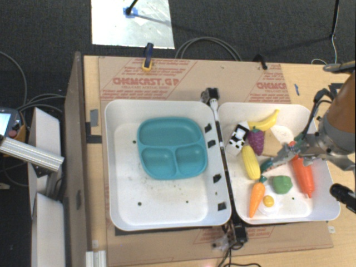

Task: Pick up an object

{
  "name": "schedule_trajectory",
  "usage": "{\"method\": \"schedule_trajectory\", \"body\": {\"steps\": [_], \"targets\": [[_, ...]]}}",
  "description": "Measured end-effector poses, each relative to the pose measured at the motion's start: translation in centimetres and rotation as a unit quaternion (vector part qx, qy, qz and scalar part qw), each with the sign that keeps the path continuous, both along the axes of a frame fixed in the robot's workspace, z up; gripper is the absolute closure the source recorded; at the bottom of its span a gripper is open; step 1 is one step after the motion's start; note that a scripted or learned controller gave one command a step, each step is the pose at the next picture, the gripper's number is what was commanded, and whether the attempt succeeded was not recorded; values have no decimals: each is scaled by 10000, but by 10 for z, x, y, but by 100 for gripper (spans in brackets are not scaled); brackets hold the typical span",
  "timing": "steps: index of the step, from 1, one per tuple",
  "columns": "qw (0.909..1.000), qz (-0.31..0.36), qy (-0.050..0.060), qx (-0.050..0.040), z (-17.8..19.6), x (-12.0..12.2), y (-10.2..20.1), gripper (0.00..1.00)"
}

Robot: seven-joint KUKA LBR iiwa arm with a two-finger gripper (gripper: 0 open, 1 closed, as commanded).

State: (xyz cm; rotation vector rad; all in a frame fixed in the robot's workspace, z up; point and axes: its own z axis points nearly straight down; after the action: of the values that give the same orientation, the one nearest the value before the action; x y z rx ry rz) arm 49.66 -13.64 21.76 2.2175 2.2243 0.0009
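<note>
Positioned over the right shallow white bin (320, 204), the hand (286, 152) reaches in from the right on the grey arm (339, 124). Its state cannot be determined at this resolution, and no object is visibly between its parts.

Surface: the desk (183, 79) is covered with brown printed cardboard. It stands on dark carpet, with black cables and a pale square sheet (132, 15) beyond its far edge.

Task objects, all in the right bin:
- Large orange plastic carrot (304, 176), just beside the hand; long axis runs near-far, slightly slanted.
- Small orange plastic carrot (256, 196) with green top; tip points toward the near edge.
- Yellow plastic corn cob (250, 161); long axis near-far.
- Yellow plastic banana (266, 120), lying across the far part of the bin.
- Purple plastic grape bunch (256, 139), between banana and corn.
- Black-and-white toy block (239, 136), near the divider.
- Green rounded plastic vegetable (282, 184) and small yellow-and-white piece (268, 202), near the front.

The left shallow white bin (125, 204) holds a teal three-compartment plastic plate (171, 148).
</note>
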Motion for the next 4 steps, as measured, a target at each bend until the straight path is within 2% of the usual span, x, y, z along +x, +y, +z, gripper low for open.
{"method": "schedule_trajectory", "body": {"steps": [1,2,3,4], "targets": [[10000,21,-21,-7,-74,75,3,0],[9999,-28,-95,-34,-110,97,35,0],[10000,-9,8,0,-134,82,40,0],[10000,-5,-9,3,-122,83,41,100]]}}
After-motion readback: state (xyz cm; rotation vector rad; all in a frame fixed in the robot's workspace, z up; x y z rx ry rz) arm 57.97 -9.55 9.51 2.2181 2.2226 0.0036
